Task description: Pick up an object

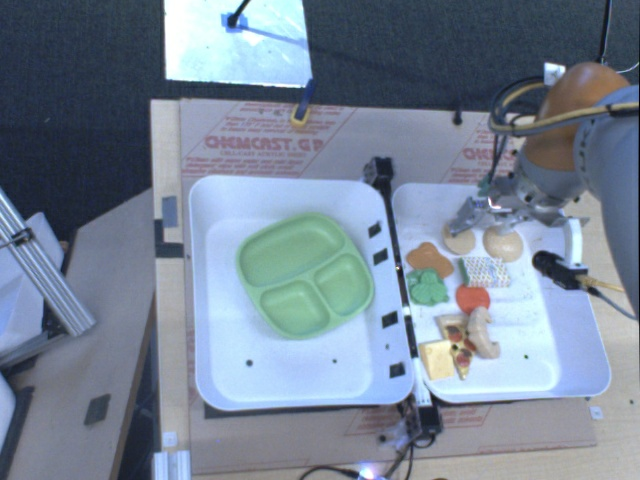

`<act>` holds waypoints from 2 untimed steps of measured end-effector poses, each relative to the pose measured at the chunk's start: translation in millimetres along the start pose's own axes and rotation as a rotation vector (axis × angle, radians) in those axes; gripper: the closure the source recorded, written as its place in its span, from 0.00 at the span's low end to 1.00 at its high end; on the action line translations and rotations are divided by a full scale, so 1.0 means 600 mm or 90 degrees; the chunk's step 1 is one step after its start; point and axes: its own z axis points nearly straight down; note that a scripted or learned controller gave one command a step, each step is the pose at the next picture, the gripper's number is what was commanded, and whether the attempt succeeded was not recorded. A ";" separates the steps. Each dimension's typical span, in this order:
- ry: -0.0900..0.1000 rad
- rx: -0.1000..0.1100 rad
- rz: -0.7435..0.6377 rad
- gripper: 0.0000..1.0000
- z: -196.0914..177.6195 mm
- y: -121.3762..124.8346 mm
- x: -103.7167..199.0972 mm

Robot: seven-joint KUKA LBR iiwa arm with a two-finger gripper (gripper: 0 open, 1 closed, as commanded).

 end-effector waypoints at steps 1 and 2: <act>-0.001 -0.004 -0.002 0.00 0.019 0.004 0.001; -0.002 -0.014 -0.003 1.00 -0.008 0.012 0.001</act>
